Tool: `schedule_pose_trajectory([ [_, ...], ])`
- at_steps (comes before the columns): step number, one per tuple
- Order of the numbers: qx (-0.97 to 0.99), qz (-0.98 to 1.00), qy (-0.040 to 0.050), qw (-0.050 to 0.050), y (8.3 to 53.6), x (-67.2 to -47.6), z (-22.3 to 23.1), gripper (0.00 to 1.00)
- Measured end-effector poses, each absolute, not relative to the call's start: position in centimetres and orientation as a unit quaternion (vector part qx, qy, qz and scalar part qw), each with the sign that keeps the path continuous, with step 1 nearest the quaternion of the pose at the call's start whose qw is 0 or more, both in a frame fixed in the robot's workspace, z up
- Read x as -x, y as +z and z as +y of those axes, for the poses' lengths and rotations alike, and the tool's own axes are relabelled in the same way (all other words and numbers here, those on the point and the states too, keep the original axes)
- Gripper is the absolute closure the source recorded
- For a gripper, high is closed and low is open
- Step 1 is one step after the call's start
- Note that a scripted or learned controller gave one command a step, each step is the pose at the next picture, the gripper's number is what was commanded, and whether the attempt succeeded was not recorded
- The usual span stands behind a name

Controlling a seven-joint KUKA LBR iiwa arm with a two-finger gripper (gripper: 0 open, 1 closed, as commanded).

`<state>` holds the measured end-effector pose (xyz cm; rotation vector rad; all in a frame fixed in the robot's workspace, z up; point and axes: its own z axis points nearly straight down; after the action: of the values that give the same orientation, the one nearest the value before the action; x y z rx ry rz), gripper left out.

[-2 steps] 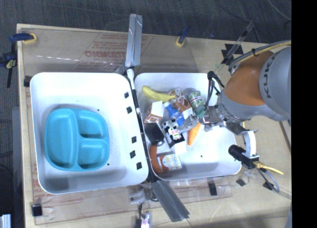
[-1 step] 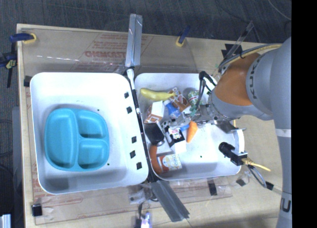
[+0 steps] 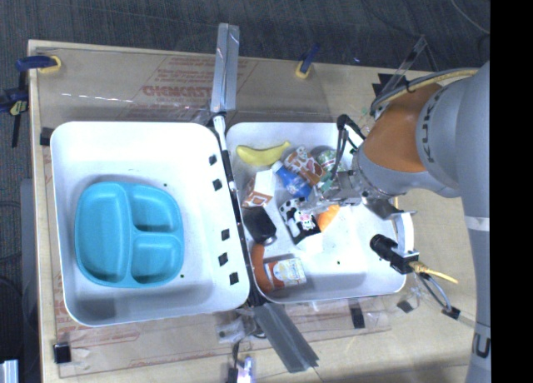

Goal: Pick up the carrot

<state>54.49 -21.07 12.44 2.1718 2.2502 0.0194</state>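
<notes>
Reaching in from the right over the right-hand bin [image 3: 391, 286], with the claw [image 3: 343, 190] low among the clutter at mid-bin; finger state cannot be told, hidden beneath the wrist. Carrot [image 3: 327, 216] lying just beside the claw, slightly below and to its left, against a black-and-white toy [image 3: 293, 213]; long axis apparently slanted from lower left to upper right. Likely next requirement: a short shift toward the carrot, closing across that axis. Banana [image 3: 262, 154] and ketchup bottle [image 3: 279, 271] well clear.
</notes>
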Motion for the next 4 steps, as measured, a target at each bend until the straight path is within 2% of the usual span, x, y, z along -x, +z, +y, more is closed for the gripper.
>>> schedule_pose_trajectory([
  [1, -0.695, 0.719, 0.0049, 0.006, 12.3, -54.4, -21.1, 0.00],
  [2, -0.688, 0.725, 0.0093, 0.013, 10.8, -54.0, -20.8, 0.00],
  [3, -0.673, 0.740, 0.0070, 0.011, 10.7, -56.3, -21.3, 0.00],
  [4, -0.682, 0.731, -0.0011, -0.002, 20.7, -54.0, -21.1, 0.00],
])
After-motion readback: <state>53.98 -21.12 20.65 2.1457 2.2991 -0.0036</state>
